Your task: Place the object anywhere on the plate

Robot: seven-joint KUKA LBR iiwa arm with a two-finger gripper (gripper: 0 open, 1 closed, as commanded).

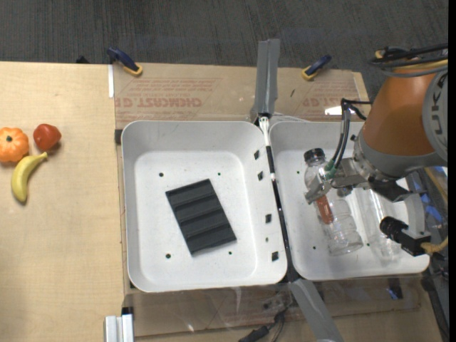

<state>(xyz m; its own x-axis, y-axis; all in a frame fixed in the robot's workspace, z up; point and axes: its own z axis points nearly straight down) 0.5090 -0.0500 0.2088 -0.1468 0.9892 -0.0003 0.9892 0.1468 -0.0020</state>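
On the wooden bench [64,262] two shallow white bins sit side by side, the left bin [142,212] and the right bin [292,191], touching along a grey divider strip [268,84] that runs up past their far edges. A dark ribbed rectangular plate [200,216] lies flat and tilted in the middle of the left bin, with bare white floor all around it. Well apart to the left, on the bare bench, a banana [23,177], an orange fruit [11,145] and a red tomato-like fruit [47,137] lie in a close cluster. Two blue-and-yellow clamps [125,60] [315,65] pin a sheet of printed cardboard [185,95] behind the bins. In the right bin a clear plastic bottle [331,209] with a red label lies on its side, cap toward the far wall and base toward the near rim. The grey-and-orange arm [402,120] hangs over that bin, covering its right part, and the gripper [333,180] sits at the bottle's upper end, against its neck. Whether the claw is released or clenched cannot be told, as the metal parts and the clear plastic blur together.
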